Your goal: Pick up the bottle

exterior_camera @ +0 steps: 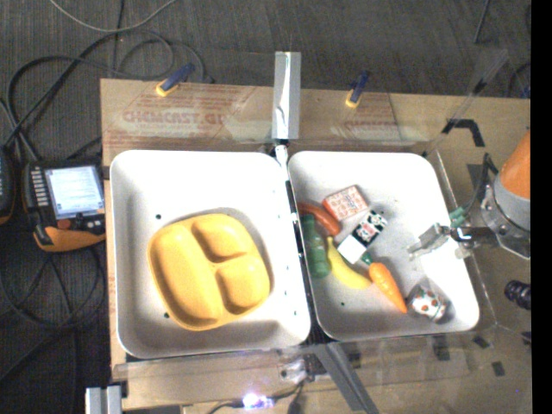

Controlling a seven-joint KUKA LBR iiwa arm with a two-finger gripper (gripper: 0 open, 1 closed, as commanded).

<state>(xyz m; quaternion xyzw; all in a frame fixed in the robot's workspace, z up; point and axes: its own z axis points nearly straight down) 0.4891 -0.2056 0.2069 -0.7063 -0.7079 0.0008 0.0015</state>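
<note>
The bottle (316, 250) is green and lies lengthwise near the left wall of the right bin (405, 172), between a red-orange pepper and a banana. My gripper (424, 240) hangs over the right side of that bin, well to the right of the bottle, with the milk carton and carrot in between. Its metal fingers point left, stand open, and hold nothing.
Around the bottle lie a red-orange pepper (319, 218), a red box (345, 202), a cow-patterned carton (364, 235), a banana (347, 272), a carrot (388, 285) and a small white-and-silver object (429, 304). The left bin (138, 179) holds a yellow divided plate (211, 268).
</note>
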